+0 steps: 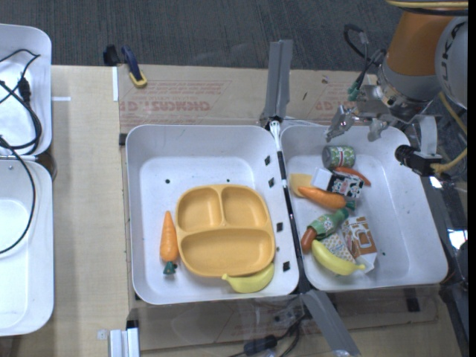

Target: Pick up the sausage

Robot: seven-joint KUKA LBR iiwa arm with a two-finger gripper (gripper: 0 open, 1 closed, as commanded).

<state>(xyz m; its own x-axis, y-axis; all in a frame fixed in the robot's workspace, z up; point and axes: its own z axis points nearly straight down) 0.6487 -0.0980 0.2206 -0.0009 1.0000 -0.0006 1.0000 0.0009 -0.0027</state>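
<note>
Gripper (pixel 357 122) hangs spread, holding nothing, above the green can (pixel 339 155). We reckon it could snag a carrot (pixel 322 196) instead; sausage (pixel 308 238) lies wedged in clutter.

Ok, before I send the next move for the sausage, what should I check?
1. Sausage located: ok. It lies in the right bin, close to its left wall.
2. Tool free: ok. It is open, with nothing between its fingers.
3. Tool over the sausage: not ok. It hangs at the bin's far edge, near the green can.
4. Sausage free of neighbours: not ok. The green bottle meets its upper end and the banana lies just beside it.
5. Room for a finger between sausage and wall: cannot tell.
</note>
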